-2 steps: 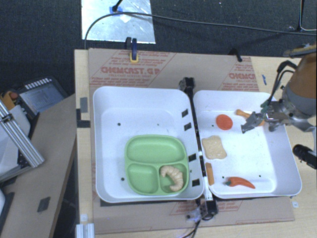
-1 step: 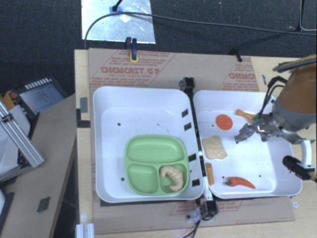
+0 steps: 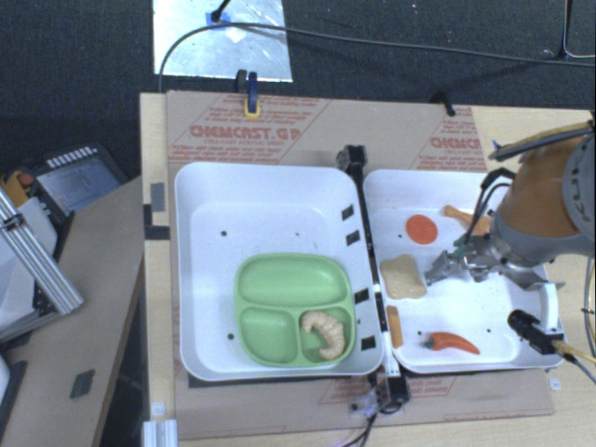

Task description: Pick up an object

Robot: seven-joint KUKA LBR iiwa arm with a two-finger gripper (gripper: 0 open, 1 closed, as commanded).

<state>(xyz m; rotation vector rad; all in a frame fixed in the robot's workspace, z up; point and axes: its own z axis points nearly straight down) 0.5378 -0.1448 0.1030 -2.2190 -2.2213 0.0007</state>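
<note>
In the camera view, your gripper (image 3: 445,266) hovers just beside the tan bread slice (image 3: 402,277) at the right bin's (image 3: 484,359) left side, a piece that looks light and soft, best pinched across its edges, though I cannot tell how wide the tool stands.

A single fixed camera sat high above the worktop (image 3: 307,110) and looked down at a slant, far edge up top, near edge at the bottom. It stood back enough to frame both the left bin (image 3: 200,250) and the right bin (image 3: 521,343) whole, plus dark floor beyond and a neighbouring table (image 3: 84,305) off to the left. The arm (image 3: 549,194) came in from the right side of the frame, so its bulk sat over part of the right bin, close beneath the lens.
</note>
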